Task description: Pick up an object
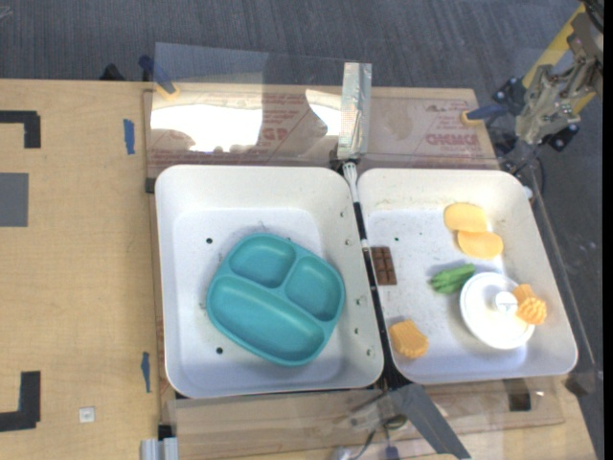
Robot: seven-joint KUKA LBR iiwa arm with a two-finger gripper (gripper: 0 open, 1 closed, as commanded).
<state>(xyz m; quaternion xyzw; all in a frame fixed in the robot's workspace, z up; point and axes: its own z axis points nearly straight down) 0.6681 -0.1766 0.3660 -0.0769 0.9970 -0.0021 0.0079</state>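
Camera view: two shallow white bins sit side by side. The left bin (182,209) holds a teal plastic divided plate (276,298) at centre. In the right bin (412,204), two yellow slices (472,230) lie at one o'clock, and a white round lid (493,311) at four o'clock has a green leafy piece (451,278) beside it.

Two white bins (182,199) sat side by side on a plywood bench (67,257), blue tape (128,134) marking its surface.
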